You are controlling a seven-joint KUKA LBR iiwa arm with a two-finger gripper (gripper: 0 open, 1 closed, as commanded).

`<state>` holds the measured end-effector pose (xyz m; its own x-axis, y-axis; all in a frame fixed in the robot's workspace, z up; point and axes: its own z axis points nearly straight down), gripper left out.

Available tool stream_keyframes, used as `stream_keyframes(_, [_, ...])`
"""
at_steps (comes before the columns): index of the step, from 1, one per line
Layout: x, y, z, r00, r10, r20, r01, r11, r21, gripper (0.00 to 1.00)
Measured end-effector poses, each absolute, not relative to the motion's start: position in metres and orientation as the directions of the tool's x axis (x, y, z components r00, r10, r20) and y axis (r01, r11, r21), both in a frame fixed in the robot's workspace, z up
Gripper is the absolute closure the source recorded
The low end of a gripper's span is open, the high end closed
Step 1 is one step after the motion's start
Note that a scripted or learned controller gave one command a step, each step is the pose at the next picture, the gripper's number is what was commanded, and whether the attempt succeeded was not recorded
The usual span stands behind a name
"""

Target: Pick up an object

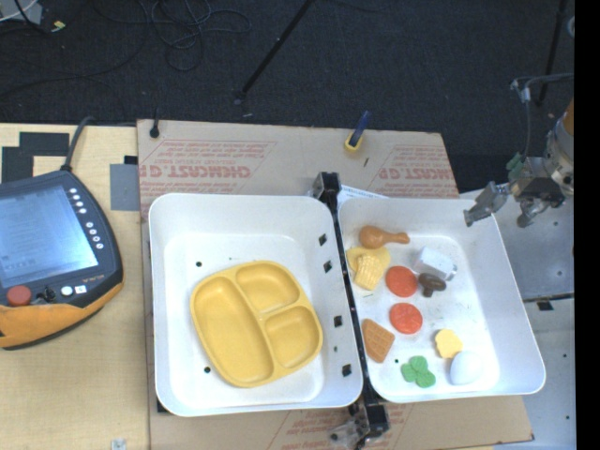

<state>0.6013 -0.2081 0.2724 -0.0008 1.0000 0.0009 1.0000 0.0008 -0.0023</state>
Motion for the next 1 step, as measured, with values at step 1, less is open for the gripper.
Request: stream_keyframes(1, [0.623, -0.1146, 0.2248, -0.008, 1.0, 0.006, 1.0, 0.008, -0.007, 0.0])
